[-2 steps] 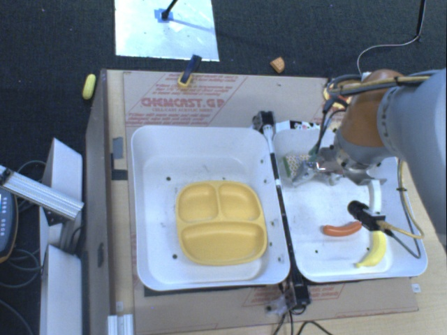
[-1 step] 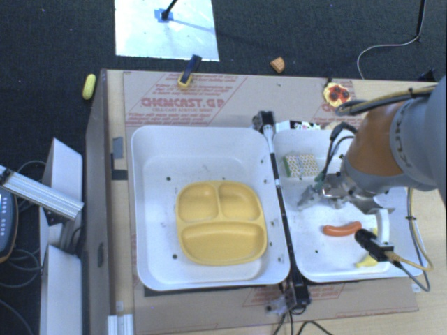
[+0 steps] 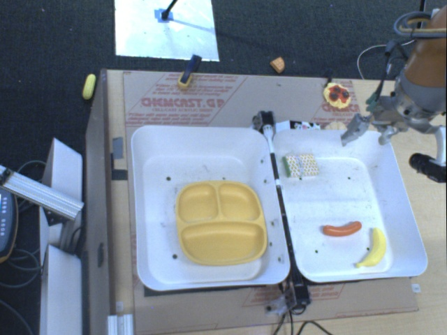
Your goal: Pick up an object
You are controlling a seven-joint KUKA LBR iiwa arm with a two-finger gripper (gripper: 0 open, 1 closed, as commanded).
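Sausage: red-orange, lies in the right bin, toward its front edge, roughly mid-width, long axis nearly level with that edge.
Banana: yellow, just right of the sausage and a little nearer the front edge, close to the bin's front right corner, apart from the sausage.
Block: small, white with a speckled pattern, at the right bin's rear left corner, beside the divider between the bins.
Gripper: above the right bin's rear edge, toward its right corner, two fingers spread apart with nothing between them; well apart from the sausage, banana and block.
Arm: grey with an orange band, reaching in from the right, cables looping beside it.
Left bin: white, side by side with the right bin.
Plate: yellow, three compartments, sits in the left bin, toward its front right part.
Bench: brown board with red print behind the bins; a round yellow toy with red spots lies near its rear right, behind the right bin.
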